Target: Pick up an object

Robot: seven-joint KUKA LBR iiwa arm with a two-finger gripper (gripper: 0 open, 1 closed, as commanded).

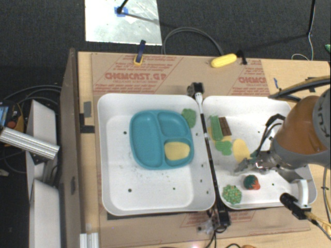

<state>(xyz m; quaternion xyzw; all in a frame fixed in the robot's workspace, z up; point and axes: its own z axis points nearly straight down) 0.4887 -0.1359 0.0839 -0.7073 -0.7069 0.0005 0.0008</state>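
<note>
Red-green toy lies just below the end effector.

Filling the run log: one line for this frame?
pincer low in right bin | beside yellow piece | nothing seen held | red-green toy nearby

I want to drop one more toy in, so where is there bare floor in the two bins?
Left bin: bare floor left of and in front of the blue plate. Right bin: bare along the far wall, behind the brown bar. Crowded: the right bin's middle and near side, with the yellow piece, green ball and gripper.
</note>
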